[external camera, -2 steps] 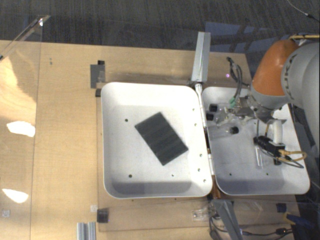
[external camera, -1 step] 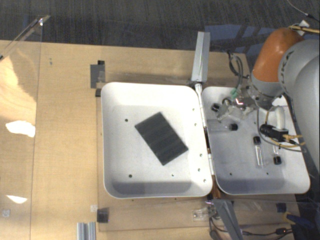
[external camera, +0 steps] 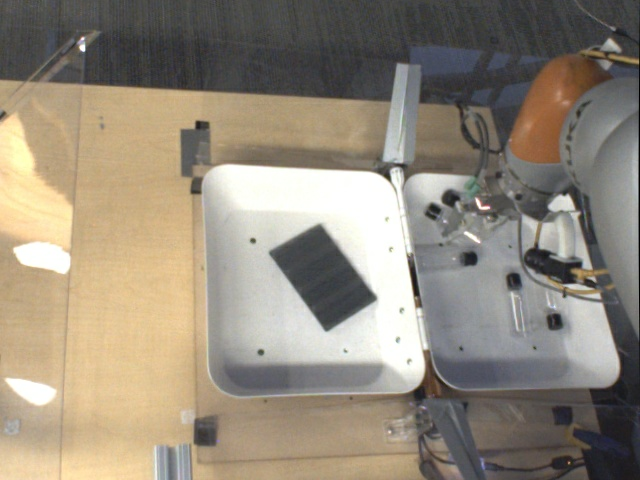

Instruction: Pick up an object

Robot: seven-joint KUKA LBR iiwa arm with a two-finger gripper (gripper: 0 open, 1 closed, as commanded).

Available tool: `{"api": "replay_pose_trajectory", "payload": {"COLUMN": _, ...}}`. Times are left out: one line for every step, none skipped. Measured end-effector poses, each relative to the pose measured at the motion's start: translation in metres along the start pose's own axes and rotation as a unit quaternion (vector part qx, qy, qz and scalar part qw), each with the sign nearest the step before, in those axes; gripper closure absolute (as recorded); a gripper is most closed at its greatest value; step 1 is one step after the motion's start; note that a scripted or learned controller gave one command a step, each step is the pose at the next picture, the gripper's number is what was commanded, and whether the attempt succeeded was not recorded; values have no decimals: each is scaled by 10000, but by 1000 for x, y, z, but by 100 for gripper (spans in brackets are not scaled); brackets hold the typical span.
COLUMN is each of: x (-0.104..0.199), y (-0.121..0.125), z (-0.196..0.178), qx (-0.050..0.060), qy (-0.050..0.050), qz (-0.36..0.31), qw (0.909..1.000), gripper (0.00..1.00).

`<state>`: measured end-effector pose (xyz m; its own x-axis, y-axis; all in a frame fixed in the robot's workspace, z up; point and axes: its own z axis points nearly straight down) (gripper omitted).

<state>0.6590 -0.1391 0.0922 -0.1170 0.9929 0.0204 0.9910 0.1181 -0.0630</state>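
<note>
Your gripper is down in the right bin among small bits, can't tell its grip, dark slab sits in the left bin

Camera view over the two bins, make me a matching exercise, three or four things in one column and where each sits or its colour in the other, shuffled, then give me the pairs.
Things:
1. dark grey flat slab
2. orange band
3. clear tube
4. metal bar

Descriptions:
A. on the arm above the wrist, upper right of the view
B. lying tilted near the middle of the left bin
C. standing along the gap between the bins at their far edge
D. lying in the right bin, toward its near right part

Pairs: 1-B, 2-A, 3-D, 4-C
</note>
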Motion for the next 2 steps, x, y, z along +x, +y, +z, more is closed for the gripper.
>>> {"api": "replay_pose_trajectory", "payload": {"x": 38, "y": -40, "z": -176, "qx": -341, "qy": -91, "qz": 645, "qw": 9973, "gripper": 100}}
{"api": "replay_pose_trajectory", "payload": {"x": 33, "y": 8, "z": -107, "qx": -315, "qy": -85, "qz": 673, "qw": 9972, "gripper": 100}}
